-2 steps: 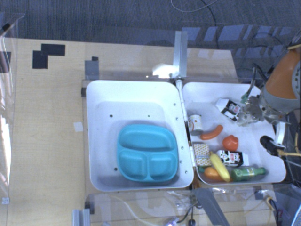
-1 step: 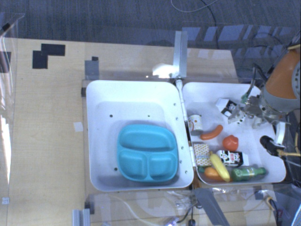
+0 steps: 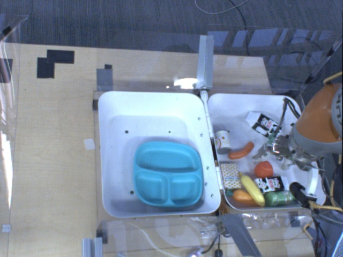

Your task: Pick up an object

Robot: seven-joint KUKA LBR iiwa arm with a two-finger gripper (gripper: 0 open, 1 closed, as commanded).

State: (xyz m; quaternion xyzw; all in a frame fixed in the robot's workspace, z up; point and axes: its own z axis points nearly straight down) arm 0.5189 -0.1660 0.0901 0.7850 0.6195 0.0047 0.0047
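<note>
Pick not yet made: the gripper [image 3: 274, 148] hangs low over the right bin [image 3: 236, 103], just at 12 o'clock of the tomato [image 3: 263, 169], and nothing shows between its fingers; whether the jaws are spread or pressed together I cannot tell. Candidates crowd the bin's 6 o'clock end: banana [image 3: 252, 189], carrot [image 3: 242, 197], green vegetable [image 3: 278, 198] and a black-and-white packet [image 3: 269, 183], with a sausage [image 3: 241, 151] and small cup [image 3: 222, 140] toward 9 o'clock. Judged room: open floor lies toward 12 o'clock, but near the rim items touch, so a descent risks nudging neighbours; the left bin [image 3: 115, 111] holds a blue tray [image 3: 167, 173].
</note>
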